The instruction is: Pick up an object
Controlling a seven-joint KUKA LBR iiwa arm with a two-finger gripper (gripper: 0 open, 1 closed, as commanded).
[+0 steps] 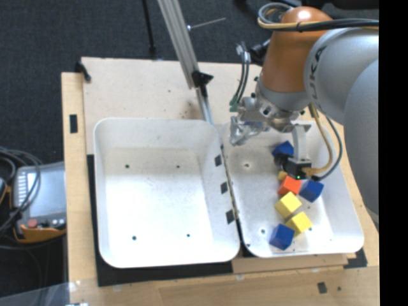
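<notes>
- Desk (127, 85): carries two white bins side by side.
- Arm (319, 56): grey with orange band, reaches in from the right, over the right bin's far end.
- Left bin (108, 171): bare white floor.
- Right bin (252, 183): holds all the blocks, clustered at its right side.
- Pincer (239, 132): hangs at the right bin's far left corner, well apart from the blocks; clenched or released, cannot tell.
- Blocks: blue (283, 150), orange (291, 185), blue (312, 190), yellow (287, 204), yellow (299, 222), blue (281, 236).

Aluminium rail (179, 34) leaning over bench, grey device (38, 196) at left
</notes>
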